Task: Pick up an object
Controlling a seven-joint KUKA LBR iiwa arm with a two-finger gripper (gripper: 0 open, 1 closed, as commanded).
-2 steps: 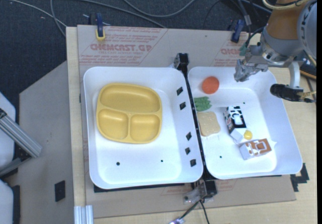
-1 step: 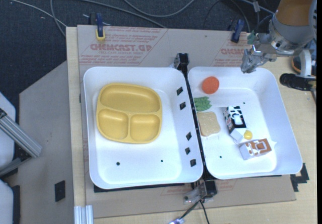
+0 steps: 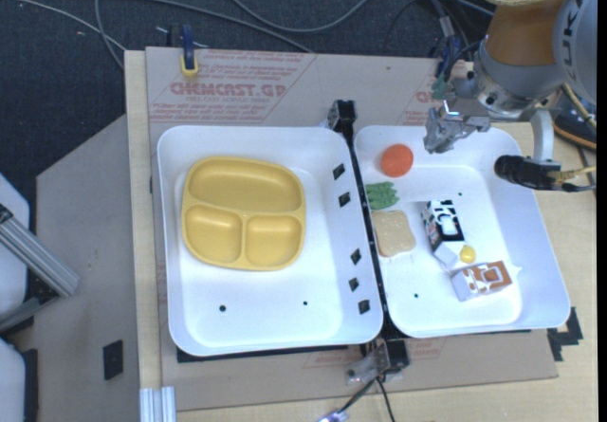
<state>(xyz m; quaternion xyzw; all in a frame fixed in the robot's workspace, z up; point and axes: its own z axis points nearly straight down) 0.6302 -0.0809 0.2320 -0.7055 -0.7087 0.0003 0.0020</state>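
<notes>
Gripper (image 3: 444, 137) hovers just right of orange ball (image 3: 397, 160), finger state indiscernible; ball may roll aside if a fingertip clips it descending.

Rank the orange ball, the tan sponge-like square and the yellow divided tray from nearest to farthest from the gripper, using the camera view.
From the gripper, at the right bin's far edge:
1. Orange ball, just to its left in the right bin.
2. Tan sponge-like square, further down that bin's left side.
3. Yellow divided tray, across in the left bin.
</notes>
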